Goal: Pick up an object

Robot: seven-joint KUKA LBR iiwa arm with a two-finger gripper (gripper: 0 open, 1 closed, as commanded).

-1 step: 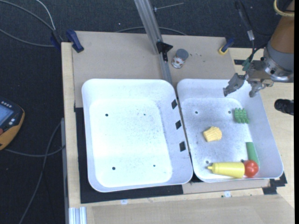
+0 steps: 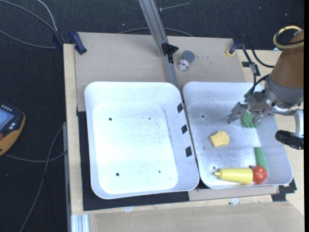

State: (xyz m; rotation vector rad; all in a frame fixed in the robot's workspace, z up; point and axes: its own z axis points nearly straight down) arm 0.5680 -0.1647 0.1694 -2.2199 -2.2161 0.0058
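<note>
Right, gripper [image 2: 247,113] sits over the green toy [image 2: 249,120] in the right bin [image 2: 193,129]; can't tell if it's gripping. Centre on the toy, close, lift straight; corn piece [image 2: 219,139] is well apart.

The scene is lit evenly and brightly from above, and no strong direction of light can be told. The two white bins [image 2: 135,139] are rendered very bright, almost washed out at the rims, so little surface detail is kept there. Only soft, short shadows are seen under the small objects. The dark floor [image 2: 29,81] around the bench is shown nearly black. The picture is slightly soft and grainy overall; the arm [image 2: 289,71] at the right edge is mildly blurred.
</note>
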